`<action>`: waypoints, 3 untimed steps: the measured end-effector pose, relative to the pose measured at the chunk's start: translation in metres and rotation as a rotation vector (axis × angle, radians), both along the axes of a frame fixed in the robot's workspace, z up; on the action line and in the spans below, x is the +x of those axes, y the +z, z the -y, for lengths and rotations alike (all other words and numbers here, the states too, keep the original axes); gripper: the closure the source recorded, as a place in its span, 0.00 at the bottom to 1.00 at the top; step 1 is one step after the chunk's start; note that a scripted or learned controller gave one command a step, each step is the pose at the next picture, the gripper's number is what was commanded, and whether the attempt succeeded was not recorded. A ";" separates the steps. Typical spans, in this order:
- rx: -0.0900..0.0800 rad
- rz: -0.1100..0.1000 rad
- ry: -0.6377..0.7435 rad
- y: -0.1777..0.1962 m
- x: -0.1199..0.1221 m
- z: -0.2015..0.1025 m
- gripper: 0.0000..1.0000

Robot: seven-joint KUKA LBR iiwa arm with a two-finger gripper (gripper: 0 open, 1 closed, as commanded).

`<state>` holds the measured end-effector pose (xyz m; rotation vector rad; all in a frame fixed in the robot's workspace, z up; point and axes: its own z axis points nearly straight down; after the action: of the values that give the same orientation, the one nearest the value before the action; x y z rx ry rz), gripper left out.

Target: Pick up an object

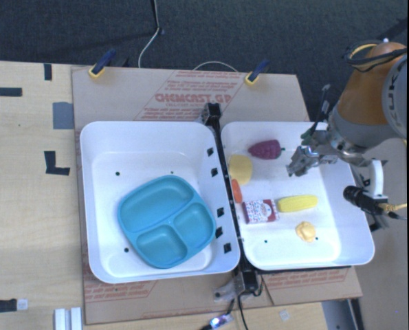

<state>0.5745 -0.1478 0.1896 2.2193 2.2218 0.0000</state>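
Gripper (pixel 299 165) hovers over right bin (pixel 352 253), finger state unreadable. Nearest target: toy corn cob (pixel 297 203) just below it, likely light, rigid, slick plastic; best pinched across its narrow middle.

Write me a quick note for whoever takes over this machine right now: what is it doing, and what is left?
Gripper: hanging over the right bin, near its upper right part, nothing seen between its fingers.
Right bin holds: purple fruit, yellow round piece by the divider, orange stick, red and white packet, corn cob, small yellow piece.
Left bin holds a blue divided plate.
Done: nothing picked up yet.
Left: lower onto an object, grip it, lift it.
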 end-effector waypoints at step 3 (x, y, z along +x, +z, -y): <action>0.003 -0.007 0.006 0.034 0.007 -0.109 1.00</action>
<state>0.5818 -0.0388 0.2238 2.2172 2.2330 -0.0045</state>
